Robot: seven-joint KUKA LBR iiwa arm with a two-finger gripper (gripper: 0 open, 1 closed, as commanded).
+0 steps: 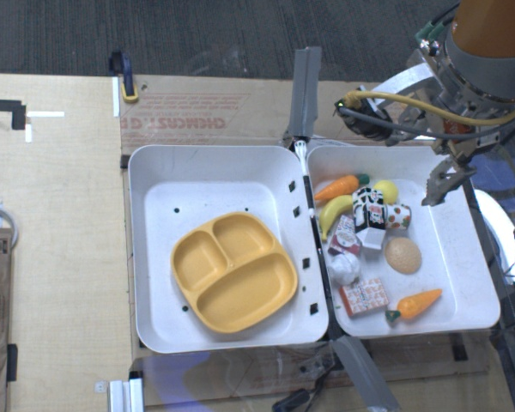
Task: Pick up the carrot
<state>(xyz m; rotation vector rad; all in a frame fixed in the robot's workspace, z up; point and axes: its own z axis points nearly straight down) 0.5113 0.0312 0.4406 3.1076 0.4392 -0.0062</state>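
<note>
As the right bin (485,312) is watched from above, the arm (489,24) is seen reaching over its far right corner, orange band and looped cables held above the rim. The left bin (146,230) is set touching the right bin's left wall, and a yellow divided plate (233,271) is laid in it, well apart from the right bin's contents.

Now the gripper (445,180): it is held above the right bin's bare floor near the far right wall, and nothing is seen in it. Whether it is open or closed cannot be told from this angle.

And the clutter is packed into the right bin's left half. Two carrots are counted! An upper carrot (336,187) is laid at the right bin's far left corner, just above a banana (329,217). A lower carrot (419,303) is found near the right bin's near wall, tip pointed right, just beside a red box (364,297). A tan bun (402,255) is placed at the right bin's middle, between the two carrots. A lemon (384,192) is tucked against a cow-patterned box (369,206) toward the right bin's far side.
</note>
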